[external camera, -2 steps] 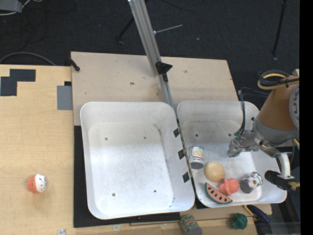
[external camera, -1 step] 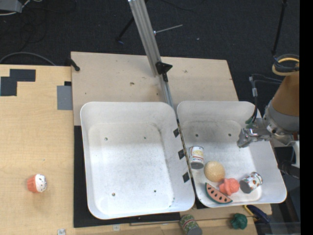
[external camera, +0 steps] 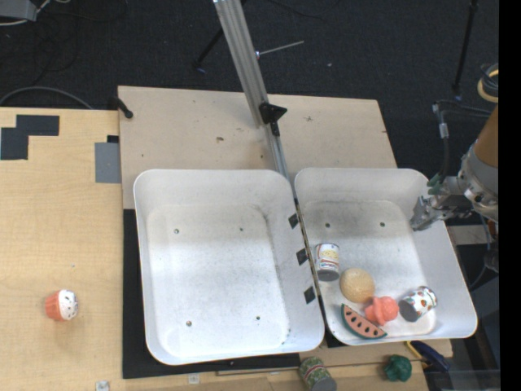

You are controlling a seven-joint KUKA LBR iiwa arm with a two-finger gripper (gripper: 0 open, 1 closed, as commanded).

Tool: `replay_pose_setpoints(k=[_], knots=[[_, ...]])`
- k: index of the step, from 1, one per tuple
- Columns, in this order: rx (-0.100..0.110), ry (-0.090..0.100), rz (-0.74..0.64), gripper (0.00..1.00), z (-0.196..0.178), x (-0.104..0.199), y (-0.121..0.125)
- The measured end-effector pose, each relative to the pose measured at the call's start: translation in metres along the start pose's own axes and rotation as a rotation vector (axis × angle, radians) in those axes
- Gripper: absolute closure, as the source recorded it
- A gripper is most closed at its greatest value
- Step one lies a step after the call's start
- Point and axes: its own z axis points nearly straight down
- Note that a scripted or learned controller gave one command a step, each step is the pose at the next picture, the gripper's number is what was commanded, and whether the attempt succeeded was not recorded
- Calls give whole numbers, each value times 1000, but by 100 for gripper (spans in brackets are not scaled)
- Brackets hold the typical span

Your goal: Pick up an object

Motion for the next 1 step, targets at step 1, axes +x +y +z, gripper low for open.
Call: replay_pose_setpoints(k=[1], knots=[[2, 0, 0, 100, -44, -1, 1]])
